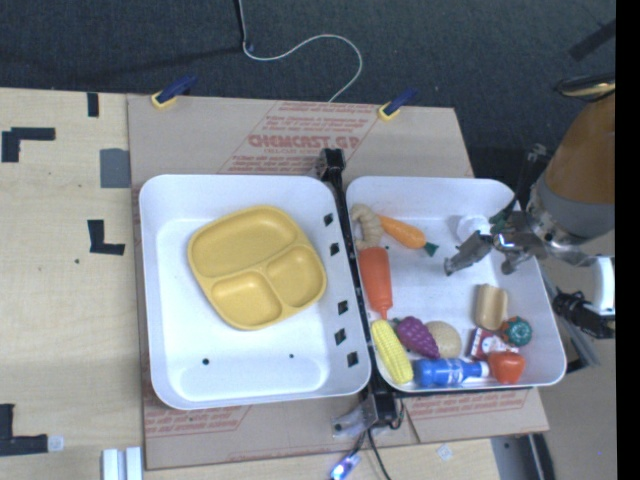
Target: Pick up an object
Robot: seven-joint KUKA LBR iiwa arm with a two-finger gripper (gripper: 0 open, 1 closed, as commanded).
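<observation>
left bin [165, 268]: yellow tray [258, 265] | right bin [455, 190]: toy foods [420, 336]

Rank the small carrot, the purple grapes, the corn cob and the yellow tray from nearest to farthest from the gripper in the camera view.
From the gripper, over the right bin:
1. Small carrot, just to its left in the same bin.
2. Purple grapes, lower in that bin.
3. Corn cob, by the bin's lower-left wall.
4. Yellow tray, in the left bin.
</observation>
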